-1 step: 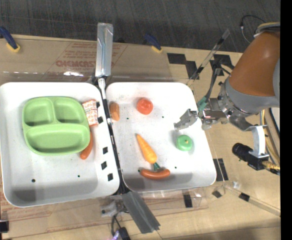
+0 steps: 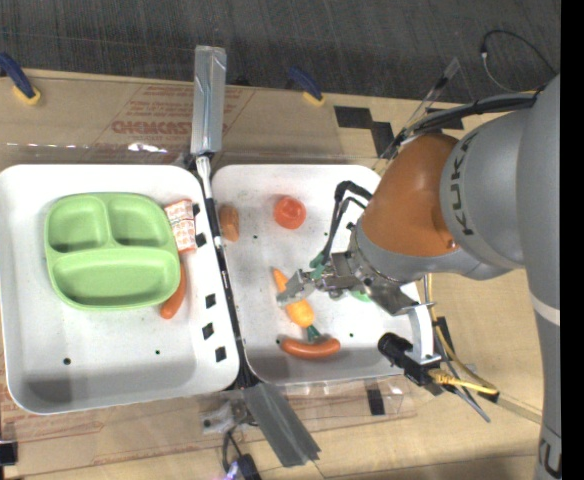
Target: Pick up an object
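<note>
Small yellow-orange pepper (image 2: 300,314) just below the tool (image 2: 307,286), above a hot dog (image 2: 309,347).

A small yellow-orange toy (image 2: 300,313) lies in the right bin (image 2: 262,193), between a carrot-like piece (image 2: 280,281) and a sausage (image 2: 309,347).

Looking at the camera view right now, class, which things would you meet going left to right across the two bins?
Green divided tray → small red-and-white packet → brown bread roll → red cup → the hand → orange band.
</note>
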Tool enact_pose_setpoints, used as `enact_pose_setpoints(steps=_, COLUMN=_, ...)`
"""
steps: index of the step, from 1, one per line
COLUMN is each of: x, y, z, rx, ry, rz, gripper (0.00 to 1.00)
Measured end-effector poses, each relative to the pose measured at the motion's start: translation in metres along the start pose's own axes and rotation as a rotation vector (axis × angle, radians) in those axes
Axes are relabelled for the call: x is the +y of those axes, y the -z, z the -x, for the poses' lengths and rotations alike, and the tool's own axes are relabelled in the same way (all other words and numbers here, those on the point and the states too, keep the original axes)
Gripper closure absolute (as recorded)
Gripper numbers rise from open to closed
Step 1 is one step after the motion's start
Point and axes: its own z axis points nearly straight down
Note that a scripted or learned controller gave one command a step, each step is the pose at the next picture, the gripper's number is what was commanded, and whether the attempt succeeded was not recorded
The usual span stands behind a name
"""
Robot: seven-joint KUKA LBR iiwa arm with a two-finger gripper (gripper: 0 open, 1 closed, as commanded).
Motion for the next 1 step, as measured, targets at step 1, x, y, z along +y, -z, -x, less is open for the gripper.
enact_pose_setpoints(steps=1, x=0.0079, y=-0.0654, z=0.0184, rx=-0.001, ry=0.103, rz=0.005, gripper=0.0)
